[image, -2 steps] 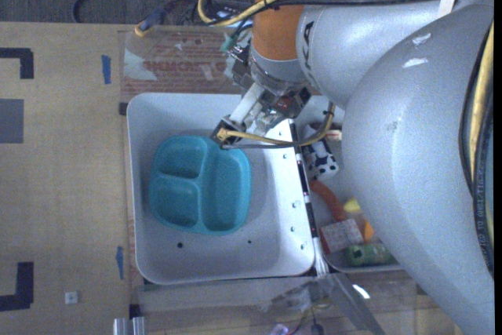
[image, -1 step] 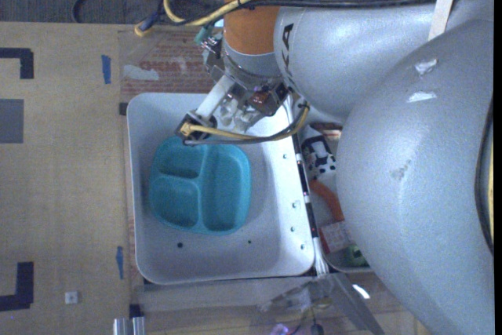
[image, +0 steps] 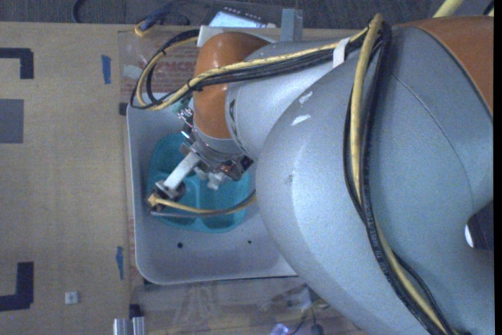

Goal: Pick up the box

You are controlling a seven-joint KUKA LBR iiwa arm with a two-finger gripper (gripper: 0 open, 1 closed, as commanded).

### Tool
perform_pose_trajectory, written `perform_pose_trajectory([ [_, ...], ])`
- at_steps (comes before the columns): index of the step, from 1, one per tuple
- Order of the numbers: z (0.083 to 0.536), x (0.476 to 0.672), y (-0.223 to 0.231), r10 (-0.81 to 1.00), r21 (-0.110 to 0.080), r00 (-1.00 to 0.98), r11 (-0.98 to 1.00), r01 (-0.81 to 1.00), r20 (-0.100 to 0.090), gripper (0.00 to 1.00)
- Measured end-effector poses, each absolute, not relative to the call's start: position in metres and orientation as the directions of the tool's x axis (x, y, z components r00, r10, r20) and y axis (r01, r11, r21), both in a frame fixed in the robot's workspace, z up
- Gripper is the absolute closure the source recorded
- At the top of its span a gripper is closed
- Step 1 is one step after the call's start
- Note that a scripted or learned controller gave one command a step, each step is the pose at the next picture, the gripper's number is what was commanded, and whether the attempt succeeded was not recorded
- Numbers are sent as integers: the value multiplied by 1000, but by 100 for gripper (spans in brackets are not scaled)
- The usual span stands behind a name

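Reaching down into the bin (image: 180,261), my gripper (image: 207,171) sits over what I take for the box (image: 166,157) — teal, on the floor — whether open or gripping I cannot tell, so the lift is not yet done.

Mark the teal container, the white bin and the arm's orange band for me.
teal container (image: 166,157): camera view, exposed left part.
white bin (image: 204,256): camera view, bare floor below the container.
orange band (image: 223,59): camera view, upper curved surface.
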State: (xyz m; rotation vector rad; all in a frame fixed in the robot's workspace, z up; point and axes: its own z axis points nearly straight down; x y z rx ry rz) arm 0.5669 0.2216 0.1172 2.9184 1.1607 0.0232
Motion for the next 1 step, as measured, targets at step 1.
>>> perform_pose_trajectory([
  [1, 348, 529, 218, 405, 1, 914, -914, 405, 0, 100],
])
